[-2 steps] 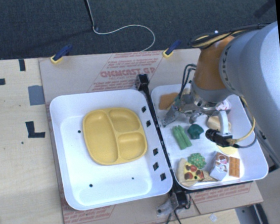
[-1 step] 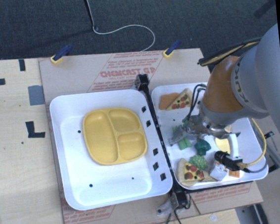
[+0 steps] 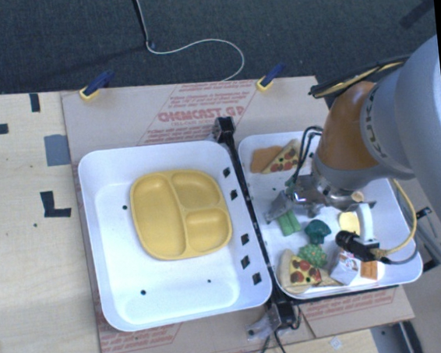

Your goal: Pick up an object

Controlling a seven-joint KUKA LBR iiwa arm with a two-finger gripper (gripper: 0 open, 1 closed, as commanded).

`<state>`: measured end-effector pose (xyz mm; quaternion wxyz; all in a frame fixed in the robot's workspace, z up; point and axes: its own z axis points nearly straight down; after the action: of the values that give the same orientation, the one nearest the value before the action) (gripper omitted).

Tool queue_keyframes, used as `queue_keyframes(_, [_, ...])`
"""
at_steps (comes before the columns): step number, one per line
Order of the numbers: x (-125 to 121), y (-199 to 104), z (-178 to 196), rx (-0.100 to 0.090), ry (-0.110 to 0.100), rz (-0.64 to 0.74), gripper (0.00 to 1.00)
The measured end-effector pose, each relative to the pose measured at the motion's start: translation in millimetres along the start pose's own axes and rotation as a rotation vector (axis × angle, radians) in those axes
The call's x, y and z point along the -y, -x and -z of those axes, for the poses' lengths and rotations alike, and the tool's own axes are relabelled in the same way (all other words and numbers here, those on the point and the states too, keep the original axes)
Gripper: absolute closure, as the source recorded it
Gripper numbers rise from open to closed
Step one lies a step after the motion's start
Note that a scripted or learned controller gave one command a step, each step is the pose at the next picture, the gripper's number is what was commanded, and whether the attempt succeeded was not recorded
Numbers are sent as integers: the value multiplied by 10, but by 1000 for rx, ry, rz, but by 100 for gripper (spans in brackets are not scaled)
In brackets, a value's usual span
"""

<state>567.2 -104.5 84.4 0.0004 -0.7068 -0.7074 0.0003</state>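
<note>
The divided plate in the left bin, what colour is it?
Plain yellow. The divided plate shows clearly in the camera view.

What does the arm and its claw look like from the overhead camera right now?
The arm is bulky, rounded and grey, with an orange band above the wrist. Black cables loop beside the band. The claw is a small grey metal piece at its tip.

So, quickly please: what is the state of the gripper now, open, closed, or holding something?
Gripper: low in the right bin, just above the green piece. Open or closed cannot be told, and no object is seen held.
</note>
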Motion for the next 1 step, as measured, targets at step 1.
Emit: queue_keyframes(1, [-502, -74, -1, 0, 4, 2, 0])
